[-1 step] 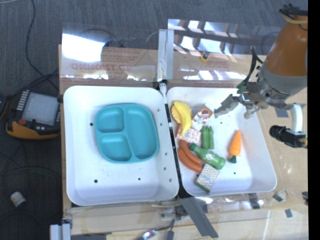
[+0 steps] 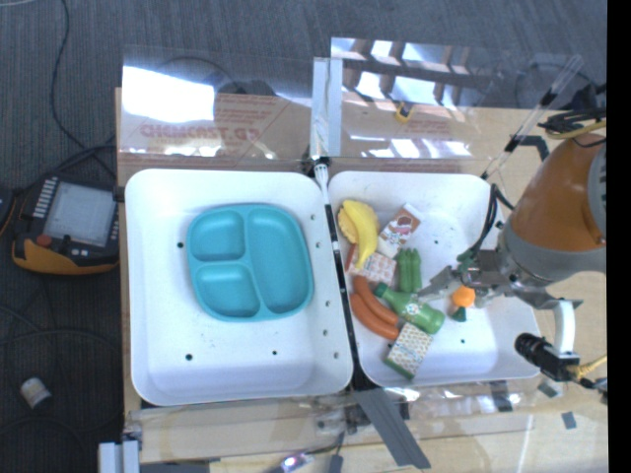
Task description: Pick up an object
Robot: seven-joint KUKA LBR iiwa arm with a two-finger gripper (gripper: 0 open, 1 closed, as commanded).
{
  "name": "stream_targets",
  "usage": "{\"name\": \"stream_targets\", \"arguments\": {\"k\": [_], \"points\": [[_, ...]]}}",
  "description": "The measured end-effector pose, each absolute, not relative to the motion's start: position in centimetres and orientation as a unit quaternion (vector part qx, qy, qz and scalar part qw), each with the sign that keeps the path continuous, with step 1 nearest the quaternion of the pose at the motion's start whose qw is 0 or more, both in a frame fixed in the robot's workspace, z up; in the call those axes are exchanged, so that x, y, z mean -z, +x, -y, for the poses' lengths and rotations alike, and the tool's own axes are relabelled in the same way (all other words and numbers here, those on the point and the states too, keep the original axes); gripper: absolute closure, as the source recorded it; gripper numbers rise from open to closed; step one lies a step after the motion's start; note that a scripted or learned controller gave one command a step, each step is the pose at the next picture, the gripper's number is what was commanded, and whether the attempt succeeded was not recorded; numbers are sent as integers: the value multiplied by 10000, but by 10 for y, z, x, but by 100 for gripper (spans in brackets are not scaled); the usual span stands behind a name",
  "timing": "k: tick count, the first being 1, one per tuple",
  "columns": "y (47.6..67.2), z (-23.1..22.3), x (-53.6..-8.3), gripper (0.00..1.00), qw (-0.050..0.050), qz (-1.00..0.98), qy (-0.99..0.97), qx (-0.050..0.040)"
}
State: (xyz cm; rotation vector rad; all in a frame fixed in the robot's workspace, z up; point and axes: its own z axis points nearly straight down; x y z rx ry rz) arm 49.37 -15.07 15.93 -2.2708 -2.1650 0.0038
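The right bin (image 2: pixel 463 348) holds a heap of toy groceries along its left side. A yellow banana (image 2: pixel 359 227) lies at the top, with a small white and red carton (image 2: pixel 399 231) beside it. Below come a dark green piece (image 2: pixel 408 267), a green bottle (image 2: pixel 414 310), two orange sausages (image 2: pixel 371 312) and a small patterned box (image 2: pixel 409 348). A small orange piece (image 2: pixel 460 303) lies to the right of the bottle. My gripper (image 2: pixel 455 278) hangs low over the bin's middle, just above that orange piece and right of the green bottle.
The left bin (image 2: pixel 158 363) carries a blue divided plate (image 2: pixel 248 262). The arm's grey and orange wrist (image 2: pixel 557 215) covers the right bin's right wall. Clear plastic panels (image 2: pixel 394 97) stand behind both bins. A handheld pendant (image 2: pixel 69 225) lies on the floor at the left.
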Motion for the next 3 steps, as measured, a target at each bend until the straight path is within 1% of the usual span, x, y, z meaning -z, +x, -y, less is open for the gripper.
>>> {"name": "stream_targets", "arguments": {"k": [1,2,3], "points": [[517,200,-90,0,-26,6945,-7195,38],[519,199,-100,100,-41,6948,-7192,46],[526,172,-192,100,0,6645,-7473,-12]]}}
